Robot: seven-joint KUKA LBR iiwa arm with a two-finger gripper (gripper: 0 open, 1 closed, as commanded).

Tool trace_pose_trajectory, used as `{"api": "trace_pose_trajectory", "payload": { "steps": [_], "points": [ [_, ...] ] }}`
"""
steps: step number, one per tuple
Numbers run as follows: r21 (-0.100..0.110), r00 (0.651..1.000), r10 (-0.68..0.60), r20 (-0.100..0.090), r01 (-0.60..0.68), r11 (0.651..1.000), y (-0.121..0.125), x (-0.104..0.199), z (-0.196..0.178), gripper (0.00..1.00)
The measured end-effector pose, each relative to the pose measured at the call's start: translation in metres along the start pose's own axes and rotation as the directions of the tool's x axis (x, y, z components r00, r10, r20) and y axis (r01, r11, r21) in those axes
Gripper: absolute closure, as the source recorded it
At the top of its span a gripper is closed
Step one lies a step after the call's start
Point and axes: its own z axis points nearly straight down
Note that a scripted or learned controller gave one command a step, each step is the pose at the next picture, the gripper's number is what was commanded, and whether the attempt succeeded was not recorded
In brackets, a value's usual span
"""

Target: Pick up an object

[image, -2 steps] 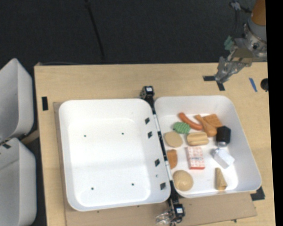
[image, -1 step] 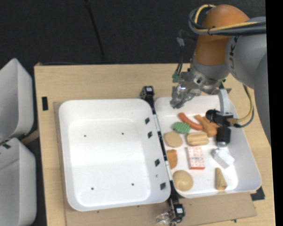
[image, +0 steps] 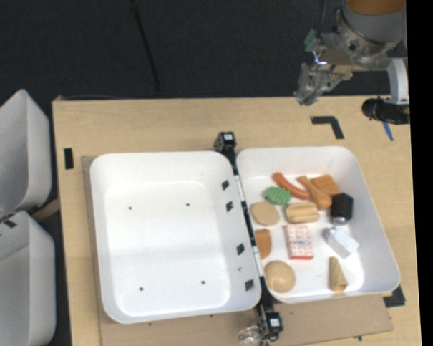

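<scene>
The shallow white left bin (image: 162,235) offered open floor across its whole width. The shallow white right bin (image: 356,170) was crowded: toy foods, a black cylinder (image: 340,208) and a red-patterned white box (image: 300,242) lay close together, leaving narrow gaps.

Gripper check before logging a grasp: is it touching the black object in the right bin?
Apart. Camera view shows the gripper raised beyond the bin, far from the black object.

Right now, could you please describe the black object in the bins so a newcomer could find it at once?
Look in the right-hand white bin, the one that holds the small items. Along its right side, below the orange piece and above the pale wrapped item, sits the black object. It is the only dark thing among pale and orange neighbours.
</scene>
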Motion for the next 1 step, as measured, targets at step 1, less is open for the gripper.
{"api": "trace_pose_trajectory", "payload": {
  "steps": [1],
  "points": [
    [-0.001, 1.000, -0.001, 0.000, 0.001, 1.000, 0.0179, -0.0061, -0.1627, 1.00]
  ]
}}
